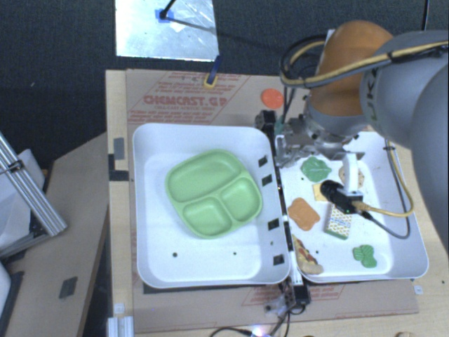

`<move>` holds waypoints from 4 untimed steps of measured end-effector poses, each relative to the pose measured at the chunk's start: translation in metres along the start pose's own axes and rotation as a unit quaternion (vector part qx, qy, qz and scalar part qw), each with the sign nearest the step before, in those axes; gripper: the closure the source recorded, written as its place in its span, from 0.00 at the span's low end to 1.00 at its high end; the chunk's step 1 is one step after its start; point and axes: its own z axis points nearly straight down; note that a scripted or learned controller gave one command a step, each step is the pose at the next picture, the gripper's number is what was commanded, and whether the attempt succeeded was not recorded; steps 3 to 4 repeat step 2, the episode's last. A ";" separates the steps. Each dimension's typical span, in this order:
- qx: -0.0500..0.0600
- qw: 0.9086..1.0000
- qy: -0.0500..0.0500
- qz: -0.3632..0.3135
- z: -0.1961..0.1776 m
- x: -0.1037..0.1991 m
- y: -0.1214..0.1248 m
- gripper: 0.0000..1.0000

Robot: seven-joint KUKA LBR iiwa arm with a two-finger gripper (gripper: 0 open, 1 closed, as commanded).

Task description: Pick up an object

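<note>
My gripper [286, 144] hangs low over the far left corner of the right bin [400, 258], close to the divider between the bins. Just in front of it lies a green leaf-shaped piece [316, 168]. An orange flat piece [304, 214] and a patterned small box [339, 224] lie nearer the middle. A small green item [364, 255] sits near the front, and a tan and red food piece [307, 258] rests along the left wall. A pale round item [353, 176] is partly hidden behind the wrist.
The left bin [154, 258] holds a light green divided plate [213, 192]. An orange disc [272, 99] lies on the cardboard behind the bins. The grey arm covers the far right part of the right bin.
</note>
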 end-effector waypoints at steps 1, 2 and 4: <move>-0.001 1.000 0.000 0.001 -0.012 0.044 -0.004 1.00; 0.001 1.000 -0.002 0.005 0.009 0.039 -0.005 1.00; 0.001 1.000 -0.002 0.005 0.009 0.039 -0.005 1.00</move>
